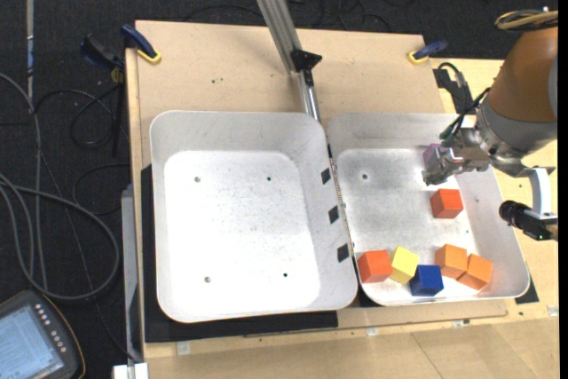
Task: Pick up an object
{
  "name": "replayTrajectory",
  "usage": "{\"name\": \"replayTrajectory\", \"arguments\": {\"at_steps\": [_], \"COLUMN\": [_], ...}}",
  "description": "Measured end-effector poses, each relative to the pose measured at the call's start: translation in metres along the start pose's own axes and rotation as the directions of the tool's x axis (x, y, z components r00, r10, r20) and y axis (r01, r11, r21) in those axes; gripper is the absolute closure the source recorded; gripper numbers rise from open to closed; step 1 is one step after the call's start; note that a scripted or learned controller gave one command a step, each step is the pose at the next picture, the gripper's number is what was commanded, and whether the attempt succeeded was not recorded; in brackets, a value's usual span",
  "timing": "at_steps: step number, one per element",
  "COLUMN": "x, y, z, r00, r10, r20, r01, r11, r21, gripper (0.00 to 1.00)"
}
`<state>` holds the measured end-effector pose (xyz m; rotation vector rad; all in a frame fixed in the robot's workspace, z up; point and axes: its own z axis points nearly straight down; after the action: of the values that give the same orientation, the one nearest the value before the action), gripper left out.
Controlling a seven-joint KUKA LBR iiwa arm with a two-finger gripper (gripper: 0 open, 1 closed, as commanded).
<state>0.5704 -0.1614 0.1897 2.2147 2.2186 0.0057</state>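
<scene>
Six blocks [446, 203] lie in the right bin [382, 173], mostly, it seems, orange.

Even overhead light is washing the two white bins [240, 213] bright, casting only soft shadows; the dark floor [62, 58] is staying dim, and fine detail is looking slightly grainy.

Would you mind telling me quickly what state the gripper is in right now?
Gripper: above the right bin, just over the lone orange block; open or closed cannot be told, and nothing is seen in its grasp.
</scene>
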Motion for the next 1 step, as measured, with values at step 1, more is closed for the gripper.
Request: {"name": "replayTrajectory", "arguments": {"at_steps": [1], "x": [-0.0001], "y": [0.0016], "z": [-0.0251], "r00": [1.000], "r10": [0.000], "r20": [-0.001], "r01": [0.000], "r11": [1.000], "r21": [0.002], "gripper": [1.00]}}
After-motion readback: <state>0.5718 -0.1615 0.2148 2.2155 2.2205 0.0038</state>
